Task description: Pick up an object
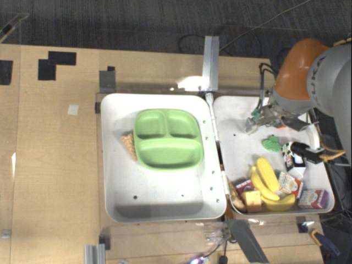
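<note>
My gripper hangs over the back part of the right bin, its metal fingers pointing down and left; nothing shows between them. Just to its front right lies a small green object on the bin floor, apart from the fingers. Yellow bananas lie near the bin's front, with a brown block beside them. A small carton with purple print and a red-and-white packet sit in the front right corner. A black-and-white item rests by the right wall.
The left bin bears a green divided tray with a tan, grainy object sticking out from under its left edge. A metal post rises behind the divider between the bins. Cables run at the right.
</note>
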Controlling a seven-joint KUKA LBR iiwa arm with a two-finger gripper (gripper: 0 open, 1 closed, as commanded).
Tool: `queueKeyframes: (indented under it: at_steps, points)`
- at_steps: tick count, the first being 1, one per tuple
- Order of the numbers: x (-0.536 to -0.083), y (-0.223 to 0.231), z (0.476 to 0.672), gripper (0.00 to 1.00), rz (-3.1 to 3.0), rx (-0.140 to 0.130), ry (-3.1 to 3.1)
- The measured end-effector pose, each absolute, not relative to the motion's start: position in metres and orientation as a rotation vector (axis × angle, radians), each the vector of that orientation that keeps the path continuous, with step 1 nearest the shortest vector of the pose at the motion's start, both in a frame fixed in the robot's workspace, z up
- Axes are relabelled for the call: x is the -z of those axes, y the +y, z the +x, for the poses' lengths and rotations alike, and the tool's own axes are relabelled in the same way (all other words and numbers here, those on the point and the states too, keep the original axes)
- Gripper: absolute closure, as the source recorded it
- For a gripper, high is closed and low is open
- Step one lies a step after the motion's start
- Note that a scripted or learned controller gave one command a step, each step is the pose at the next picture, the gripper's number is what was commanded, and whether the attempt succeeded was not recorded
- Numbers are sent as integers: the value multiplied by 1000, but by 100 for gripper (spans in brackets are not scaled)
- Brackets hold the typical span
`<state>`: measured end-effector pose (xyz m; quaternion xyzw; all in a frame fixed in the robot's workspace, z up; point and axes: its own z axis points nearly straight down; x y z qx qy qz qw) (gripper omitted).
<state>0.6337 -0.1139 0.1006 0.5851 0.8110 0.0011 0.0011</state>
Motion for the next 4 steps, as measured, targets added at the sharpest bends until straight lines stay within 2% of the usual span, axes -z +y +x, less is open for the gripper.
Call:
queueKeyframes:
  at_steps: [1,2,3,4]
  points:
    - [-90,-208,611,100,1487,-4,2753]
    - [-88,-179,672,100,1182,-5,2900]
    - [-91,-100,639,100,1365,-10,2820]
    - [-93,-133,629,100,2161,-3,2275]
